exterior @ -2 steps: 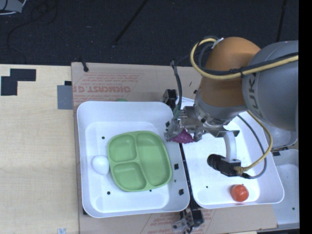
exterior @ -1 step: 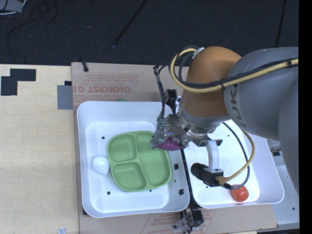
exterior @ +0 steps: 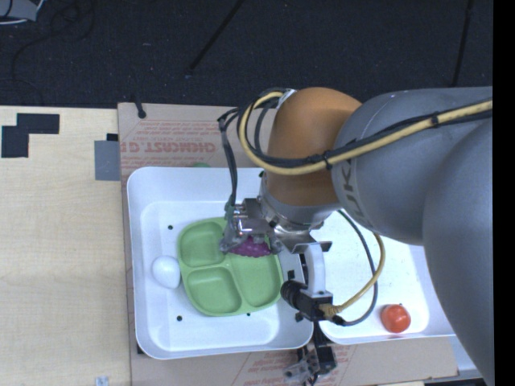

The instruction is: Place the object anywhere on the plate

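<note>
Landmark: green plate (exterior: 229, 278), three compartments, sitting in the left white bin (exterior: 149, 328).

Nearest the camera, past the plate's near-right corner: black fitting (exterior: 302, 300) with a yellow-and-black cable (exterior: 366, 288) looping off it, hanging over the seam between the bins. More dark hardware (exterior: 310, 364) sits just below the bins' near edge, too murky to identify.

Right of the plate, well apart: red-orange round object (exterior: 395, 318), tomato-like, lying in the right bin (exterior: 402, 336) near its front corner.

Left of the plate, touching or just beside its rim: white egg-shaped object (exterior: 166, 271) on the bin floor.

On the plate's far-right compartment: purple object (exterior: 251, 248), partly covered by the tool. The gripper (exterior: 245, 236) is right on top of it. Can't tell whether the thing sits between the fingers or just lies on the plate under them, and can't tell the opening width either; the wrist blocks the view.

Above the plate's far side: orange band (exterior: 310, 147) and grey arm (exterior: 434, 175) bulk, with cables (exterior: 249, 131) wrapped round, hiding the back of both bins.

Beyond the plate: cardboard sheet (exterior: 173, 139) with mirrored print, tan bench (exterior: 56, 240) to the left, then dark floor (exterior: 241, 39).
</note>
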`<control>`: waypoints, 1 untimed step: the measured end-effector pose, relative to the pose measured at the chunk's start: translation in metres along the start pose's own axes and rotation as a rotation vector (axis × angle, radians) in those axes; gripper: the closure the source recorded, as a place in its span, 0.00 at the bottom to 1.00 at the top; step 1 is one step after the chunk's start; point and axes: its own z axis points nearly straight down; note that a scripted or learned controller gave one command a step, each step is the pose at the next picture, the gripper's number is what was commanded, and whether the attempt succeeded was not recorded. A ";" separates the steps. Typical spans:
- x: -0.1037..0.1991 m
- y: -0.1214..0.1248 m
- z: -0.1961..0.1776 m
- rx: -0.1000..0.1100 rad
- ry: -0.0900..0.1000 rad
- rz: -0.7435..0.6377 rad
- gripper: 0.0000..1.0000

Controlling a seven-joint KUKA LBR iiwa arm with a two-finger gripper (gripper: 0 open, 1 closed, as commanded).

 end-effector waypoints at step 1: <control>-0.002 0.001 0.000 -0.001 -0.001 0.004 0.00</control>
